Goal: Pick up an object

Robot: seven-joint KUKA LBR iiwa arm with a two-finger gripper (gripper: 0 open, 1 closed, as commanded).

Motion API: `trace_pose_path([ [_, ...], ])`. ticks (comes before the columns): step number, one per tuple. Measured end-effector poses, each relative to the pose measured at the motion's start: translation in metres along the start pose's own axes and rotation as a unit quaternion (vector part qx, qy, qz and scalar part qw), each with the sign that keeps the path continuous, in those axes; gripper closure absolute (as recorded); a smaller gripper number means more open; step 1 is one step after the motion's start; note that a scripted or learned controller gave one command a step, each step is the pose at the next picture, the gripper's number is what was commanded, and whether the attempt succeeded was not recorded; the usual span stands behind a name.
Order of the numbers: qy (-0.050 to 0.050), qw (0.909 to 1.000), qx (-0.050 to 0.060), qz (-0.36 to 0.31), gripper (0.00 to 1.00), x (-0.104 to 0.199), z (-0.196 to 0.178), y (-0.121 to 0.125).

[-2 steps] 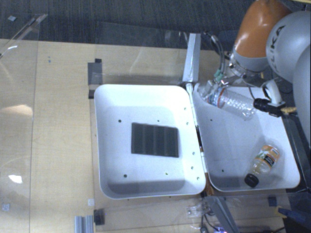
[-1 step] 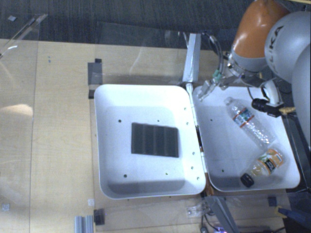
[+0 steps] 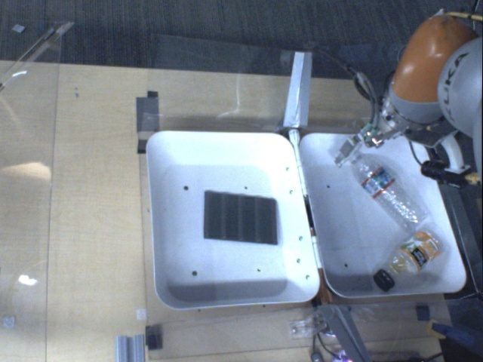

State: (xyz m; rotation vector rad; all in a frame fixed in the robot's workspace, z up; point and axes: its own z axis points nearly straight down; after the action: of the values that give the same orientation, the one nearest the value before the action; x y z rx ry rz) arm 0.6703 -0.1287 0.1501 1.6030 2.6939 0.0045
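Though gripper [image 3: 361,143] hangs above clear bottle [image 3: 389,193], finger state unreadable.

Pale wooden bench [image 3: 75,202] against dark grey carpet [image 3: 189,6]

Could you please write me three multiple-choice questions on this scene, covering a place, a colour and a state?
1. Where do the bottles lie? A. left bin B. right bin C. bare bench
2. What colour is the ridged pad in the left bin? A. dark grey B. red C. yellow
3. How does the clear bottle sit? A. upright B. on its side C. stacked on the pad

Answers: B, both the clear bottle and the amber bottle lie in the right bin; A, the pad in the left bin is dark grey; B, it lies on its side.
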Motion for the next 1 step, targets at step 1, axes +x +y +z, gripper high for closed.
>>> trace_pose_path([
  [1, 0.002, 1.0000, 0.002, -0.008, 0.00, -0.0240, 0.0613, -0.0262],
])
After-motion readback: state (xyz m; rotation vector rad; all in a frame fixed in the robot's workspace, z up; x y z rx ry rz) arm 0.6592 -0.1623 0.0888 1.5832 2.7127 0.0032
